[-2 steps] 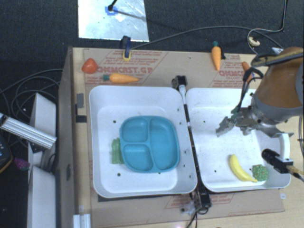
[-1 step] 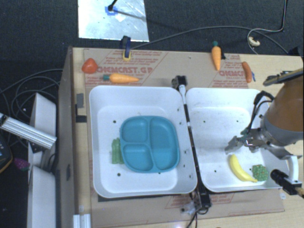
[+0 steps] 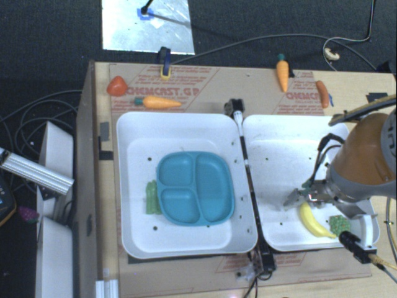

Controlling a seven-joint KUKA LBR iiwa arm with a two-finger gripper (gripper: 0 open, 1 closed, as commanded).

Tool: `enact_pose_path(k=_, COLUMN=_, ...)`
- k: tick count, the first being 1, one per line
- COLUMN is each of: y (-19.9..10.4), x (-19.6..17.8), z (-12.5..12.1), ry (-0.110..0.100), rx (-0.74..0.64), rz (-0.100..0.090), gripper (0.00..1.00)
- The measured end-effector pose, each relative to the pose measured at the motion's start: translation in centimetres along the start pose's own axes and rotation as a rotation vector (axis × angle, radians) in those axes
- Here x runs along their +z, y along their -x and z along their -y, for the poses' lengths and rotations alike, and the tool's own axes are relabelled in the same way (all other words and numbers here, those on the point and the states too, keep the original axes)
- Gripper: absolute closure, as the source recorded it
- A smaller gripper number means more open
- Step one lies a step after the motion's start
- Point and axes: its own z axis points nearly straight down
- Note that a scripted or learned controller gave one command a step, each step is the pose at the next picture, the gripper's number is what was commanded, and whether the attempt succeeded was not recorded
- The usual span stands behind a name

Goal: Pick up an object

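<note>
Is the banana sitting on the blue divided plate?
No, the banana lies in the right bin beside the gripper, while the blue plate is in the left bin.

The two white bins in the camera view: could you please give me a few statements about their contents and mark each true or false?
1. The blue divided plastic plate lies in the left white bin. True.
2. The yellow banana lies in the left bin. False: it lies in the right white bin, near the front.
3. A green piece lies against the plate's left edge. True.
4. Two orange carrots lie inside the right bin. False: the carrots lie on the bench behind the bins.
5. The grey arm reaches over the right bin. True.
</note>
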Motion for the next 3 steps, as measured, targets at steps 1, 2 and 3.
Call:
enact_pose_path(k=1, y=0.0, x=-1.1, z=-0.1, ry=0.003, rx=0.0, rz=0.0, gripper=1.0)
enact_pose_path(k=2, y=-10.9, x=-12.9, z=-0.2, ry=0.005, rx=-0.003, rz=-0.001, gripper=1.0)
enact_pose_path(k=3, y=-8.6, x=-16.8, z=-7.6, ry=0.005, rx=-0.003, rz=0.001, gripper=1.0)
